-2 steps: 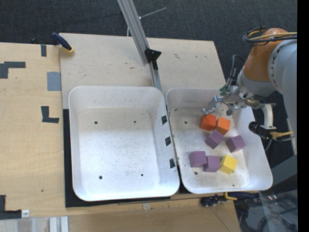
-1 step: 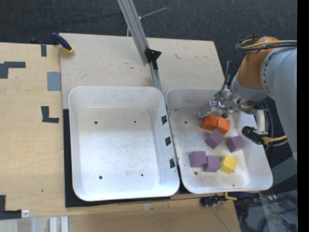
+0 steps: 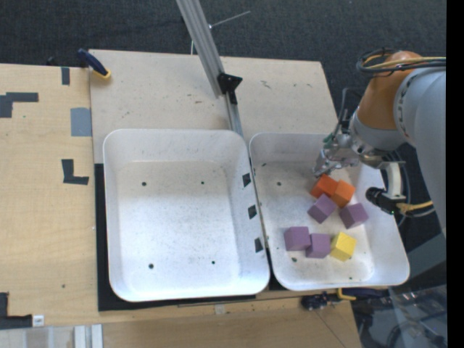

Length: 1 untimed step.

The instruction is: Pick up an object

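Arm: the grey arm with its orange band is reaching in from the right of the frame, bending down and leftward over the right bin (image 3: pixel 383 267).
Gripper: the gripper (image 3: pixel 324 167) is hanging low at the upper middle of that bin, its tip pointing down and to the lower left; whether it is apart or together, I cannot tell.
Nearest object: the orange blocks (image 3: pixel 333 188) are lying just below and slightly right of the tip, close beside it, looking apart from it.
Key relation: the coming move is probably turning on a short drop down-frame onto that orange pair.
Other objects: purple blocks (image 3: pixel 322 209) and a yellow block (image 3: pixel 344 246) are sitting further toward the lower right.
Left bin (image 3: pixel 116 216): lying well apart.
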Each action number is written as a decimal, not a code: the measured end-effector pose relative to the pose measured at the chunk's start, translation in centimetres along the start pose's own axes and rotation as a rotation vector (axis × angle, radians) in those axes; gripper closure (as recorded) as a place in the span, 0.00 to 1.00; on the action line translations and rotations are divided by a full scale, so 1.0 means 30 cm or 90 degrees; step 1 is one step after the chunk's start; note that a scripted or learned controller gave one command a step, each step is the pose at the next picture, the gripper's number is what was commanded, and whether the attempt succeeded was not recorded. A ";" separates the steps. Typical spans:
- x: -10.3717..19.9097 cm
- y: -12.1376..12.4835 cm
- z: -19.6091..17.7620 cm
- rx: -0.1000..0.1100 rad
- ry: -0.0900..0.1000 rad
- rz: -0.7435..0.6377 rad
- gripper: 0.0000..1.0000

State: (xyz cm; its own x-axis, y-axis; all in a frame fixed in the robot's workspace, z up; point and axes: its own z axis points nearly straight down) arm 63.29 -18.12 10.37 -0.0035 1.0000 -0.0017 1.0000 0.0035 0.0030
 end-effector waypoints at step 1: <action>-0.016 -0.019 -0.157 0.000 0.000 0.002 1.00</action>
State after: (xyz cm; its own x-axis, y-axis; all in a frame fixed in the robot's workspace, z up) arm 62.72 -18.59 15.08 -0.0006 1.0000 -0.0012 1.0000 0.0006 0.0033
